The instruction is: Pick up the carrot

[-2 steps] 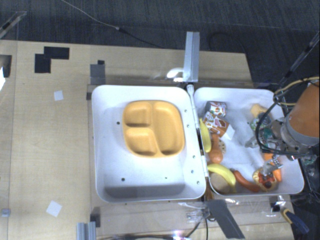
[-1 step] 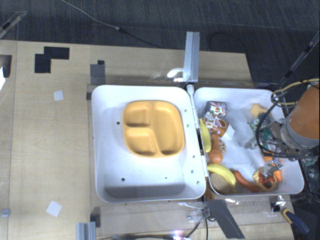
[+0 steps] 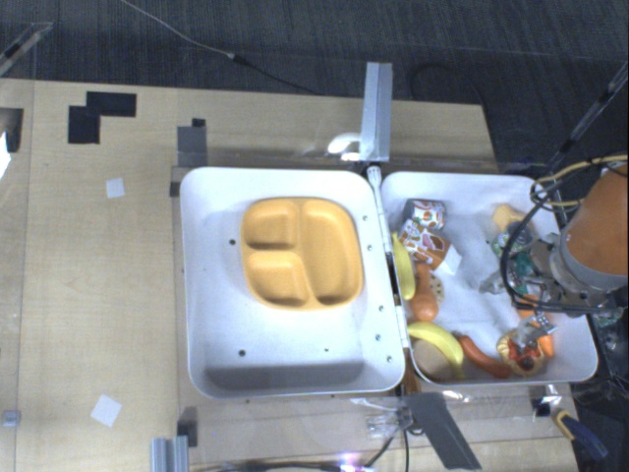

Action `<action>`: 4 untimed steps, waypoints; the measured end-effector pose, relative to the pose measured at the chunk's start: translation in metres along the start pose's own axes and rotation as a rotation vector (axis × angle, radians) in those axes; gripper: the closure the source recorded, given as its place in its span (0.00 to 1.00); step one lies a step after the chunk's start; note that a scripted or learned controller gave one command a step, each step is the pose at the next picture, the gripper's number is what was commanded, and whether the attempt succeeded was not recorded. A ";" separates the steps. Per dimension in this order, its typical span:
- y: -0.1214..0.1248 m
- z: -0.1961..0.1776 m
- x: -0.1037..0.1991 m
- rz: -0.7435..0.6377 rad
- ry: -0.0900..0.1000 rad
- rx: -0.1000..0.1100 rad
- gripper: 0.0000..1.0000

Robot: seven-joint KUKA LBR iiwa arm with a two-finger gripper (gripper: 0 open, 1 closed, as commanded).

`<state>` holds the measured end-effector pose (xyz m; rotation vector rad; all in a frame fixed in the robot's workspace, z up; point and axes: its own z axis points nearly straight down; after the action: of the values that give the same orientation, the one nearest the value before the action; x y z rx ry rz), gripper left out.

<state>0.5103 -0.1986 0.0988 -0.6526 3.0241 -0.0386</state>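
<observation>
The carrot [image 3: 425, 298], an orange tapered piece, lies in the right bin [image 3: 462, 190] near its left wall, between a printed snack packet [image 3: 426, 229] and a banana [image 3: 438, 342]. My gripper [image 3: 528, 311] hangs low over the right side of that bin, under the grey wrist with its orange band [image 3: 598, 226] and a tangle of cables. It is well to the right of the carrot, just above a small red, yellow and orange object [image 3: 524, 350] at the bin's front right. Nothing is visibly held.
A red elongated piece [image 3: 482, 355] lies between the banana and the colourful object. A yellow item [image 3: 403, 262] leans on the divider. A pale object [image 3: 504, 214] sits at the back right. The left bin [image 3: 211, 264] holds a yellow sectioned plate [image 3: 300, 252].
</observation>
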 end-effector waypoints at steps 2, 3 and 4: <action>0.015 0.003 -0.005 0.065 0.016 -0.013 0.00; 0.029 0.008 -0.003 0.119 0.028 -0.021 0.00; -0.001 0.009 0.015 0.075 0.031 -0.025 0.00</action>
<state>0.4974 -0.2060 0.0890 -0.5453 3.0809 -0.0075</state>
